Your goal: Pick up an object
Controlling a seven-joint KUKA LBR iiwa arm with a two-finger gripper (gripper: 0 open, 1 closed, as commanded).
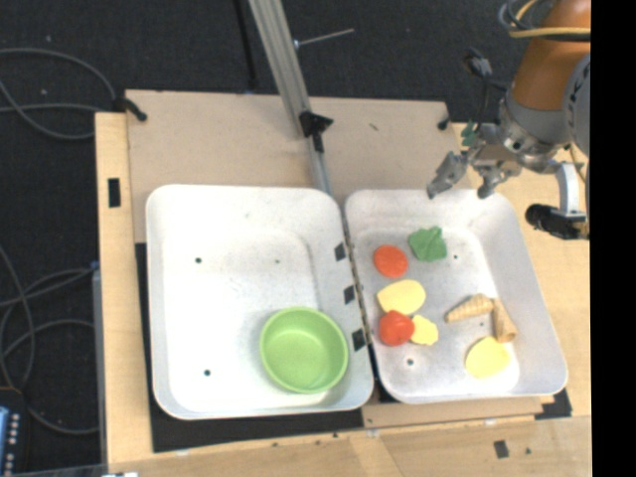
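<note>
My gripper (465, 180) hangs open above the far edge of the right bin (527, 266), its two fingers spread with nothing between them. Below it in that bin lie a green leafy piece (428, 243), a red-orange round piece (391, 260), a yellow oval (400, 295), a red piece (396, 328) touching a small yellow piece (424, 331), two tan cone shapes (470, 309) (503, 322) and a yellow disc (487, 358). The green piece lies closest to the gripper, a little nearer the camera and to the left.
The left bin (199, 266) holds a green bowl (303, 349) near its front right corner. A slanted metal pole (283, 63) rises behind the seam between the bins. Cables lie on the dark floor at left.
</note>
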